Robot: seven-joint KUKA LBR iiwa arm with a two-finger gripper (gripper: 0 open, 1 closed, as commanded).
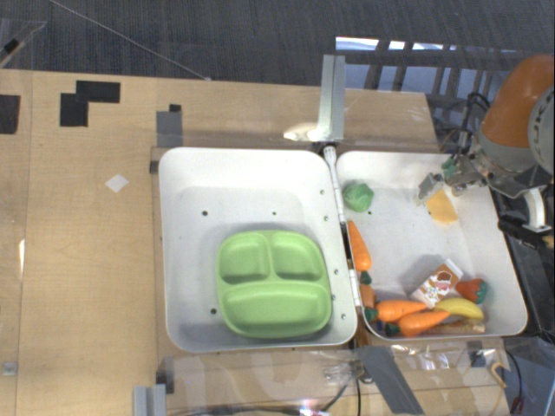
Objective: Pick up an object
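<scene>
Arm over the right bin

We saw the gripper just above a yellow piece; its grip we could not tell.

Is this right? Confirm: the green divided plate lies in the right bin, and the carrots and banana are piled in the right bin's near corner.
Not quite. The camera view shows the green divided plate in the left bin, not the right. The carrots and banana are indeed piled in the right bin's near corner.

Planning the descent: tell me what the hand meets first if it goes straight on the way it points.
Probably the pale yellow piece lying just below and beside the hand in the right bin. Depth is unclear from this slant, so it could land on bare floor instead.
</scene>
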